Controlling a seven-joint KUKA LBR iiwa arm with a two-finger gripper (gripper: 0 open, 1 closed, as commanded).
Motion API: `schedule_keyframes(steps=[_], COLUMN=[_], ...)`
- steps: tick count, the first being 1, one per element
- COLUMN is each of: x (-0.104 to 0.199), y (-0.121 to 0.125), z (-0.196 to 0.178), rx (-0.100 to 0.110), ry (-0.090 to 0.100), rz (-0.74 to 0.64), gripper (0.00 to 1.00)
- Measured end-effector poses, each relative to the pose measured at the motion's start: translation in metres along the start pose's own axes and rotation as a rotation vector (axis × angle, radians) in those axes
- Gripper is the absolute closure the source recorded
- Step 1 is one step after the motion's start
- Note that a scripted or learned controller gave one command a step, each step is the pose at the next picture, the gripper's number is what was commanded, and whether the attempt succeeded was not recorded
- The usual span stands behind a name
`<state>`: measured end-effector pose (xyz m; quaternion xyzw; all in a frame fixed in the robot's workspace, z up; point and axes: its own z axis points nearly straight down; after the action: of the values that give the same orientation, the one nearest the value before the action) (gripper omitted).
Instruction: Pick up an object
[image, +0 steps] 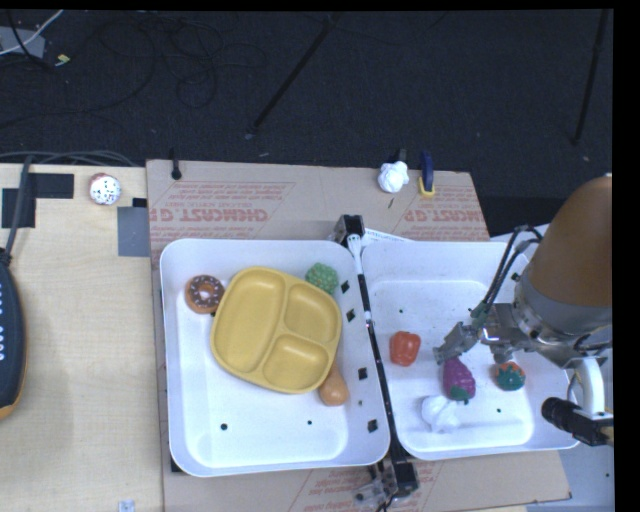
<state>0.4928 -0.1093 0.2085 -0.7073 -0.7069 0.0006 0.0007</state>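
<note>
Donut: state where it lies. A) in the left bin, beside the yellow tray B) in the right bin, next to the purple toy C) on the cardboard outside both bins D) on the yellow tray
A: the donut rests on the floor of the left bin, at the upper left edge of the yellow tray, not on it.
</note>
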Motion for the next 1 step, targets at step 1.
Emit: schedule_keyframes(steps=[1], x=[0.0002], y=[0.0057], z=[0.1267], rx=[0.000], ry=[-0.001], rz=[-0.001], gripper=[0.00])
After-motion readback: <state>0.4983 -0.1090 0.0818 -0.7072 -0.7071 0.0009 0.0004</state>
